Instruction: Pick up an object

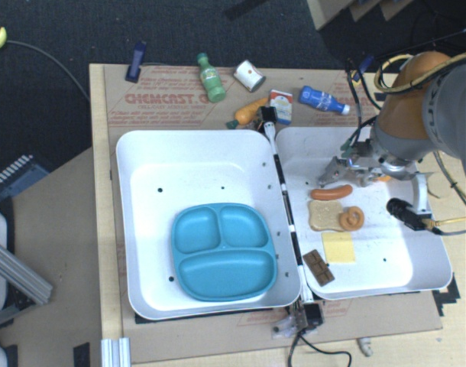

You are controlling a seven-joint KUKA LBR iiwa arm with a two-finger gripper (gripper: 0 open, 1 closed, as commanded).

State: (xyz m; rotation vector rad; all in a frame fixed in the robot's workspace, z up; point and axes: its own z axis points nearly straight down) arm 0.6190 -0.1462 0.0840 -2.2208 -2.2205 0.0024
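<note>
Sausage (331, 193) is seen lying flat in the right bin (416, 270), toward its back-left part, nothing gripping it. Tool (351, 170) is positioned just above and behind it, near the sausage's right end; contact can't be confirmed. Tool state: can't be told from this angle, as the wrist blocks the view. No object is seen held.

Bread slice (321, 216) is placed just in front of the sausage, with a small brown donut (352, 219) at its right edge, touching or overlapping it. Yellow cheese square (338, 246) is set just in front of the bread. Brown bar (318, 267) is found at the bin's front-left corner, near the cheese, tilted.

Left bin (179, 167) is occupied by a blue divided plate (224, 251), sat in its front half, flat.

Behind the bins, loose items are scattered on the worktop (172, 82): blue marker (135, 61) far left, green bottle (211, 79), white can (249, 75), carrot (248, 114), small carton (280, 105), blue bottle (323, 99). All are well apart from the tool except the blue bottle, which is closest to the arm.
</note>
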